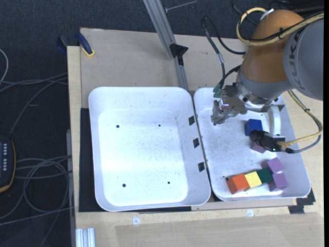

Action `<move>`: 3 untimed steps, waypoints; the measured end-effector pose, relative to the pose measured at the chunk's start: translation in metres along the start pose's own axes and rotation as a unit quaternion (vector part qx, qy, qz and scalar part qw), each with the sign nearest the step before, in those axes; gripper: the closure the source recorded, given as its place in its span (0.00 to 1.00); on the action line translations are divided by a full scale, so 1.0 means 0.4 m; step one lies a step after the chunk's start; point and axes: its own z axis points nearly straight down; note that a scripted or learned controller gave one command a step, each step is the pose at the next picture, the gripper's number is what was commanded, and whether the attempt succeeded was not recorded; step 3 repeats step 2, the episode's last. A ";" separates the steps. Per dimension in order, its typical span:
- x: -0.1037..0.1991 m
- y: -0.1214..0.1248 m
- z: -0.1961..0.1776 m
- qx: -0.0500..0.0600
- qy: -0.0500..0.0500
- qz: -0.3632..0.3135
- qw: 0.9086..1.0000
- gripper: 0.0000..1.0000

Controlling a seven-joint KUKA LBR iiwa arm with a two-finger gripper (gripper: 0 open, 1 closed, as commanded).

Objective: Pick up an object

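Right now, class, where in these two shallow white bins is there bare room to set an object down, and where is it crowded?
The left white bin offers bare floor between all four walls. In the right white bin, only the strip beside the divider is free; the two-finger gripper, blue cube, multicoloured block row and purple block crowd the rest.

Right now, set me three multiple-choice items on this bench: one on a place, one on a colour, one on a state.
1. Which bin holds the row of coloured blocks?
A. The right bin
B. The left bin
C. Neither; it lies on the bench

2. What colour is the block at the row's left end?
A. Green
B. Orange
C. White

3. Where is the gripper?
A. Over the left bin
B. Over the dark floor
C. Over the right bin

Answers: 1 A, the row lies at the near edge of the right bin. 2 B, orange, then yellow, then green. 3 C, it hangs above that bin's far left part.
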 end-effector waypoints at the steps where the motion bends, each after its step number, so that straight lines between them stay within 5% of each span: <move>1: 0.135 -0.064 0.008 0.000 0.000 0.000 1.000 1.00; 2: 0.243 -0.144 -0.030 0.000 0.000 -0.001 1.000 1.00; 3: 0.243 -0.144 -0.030 0.000 0.000 -0.001 1.000 1.00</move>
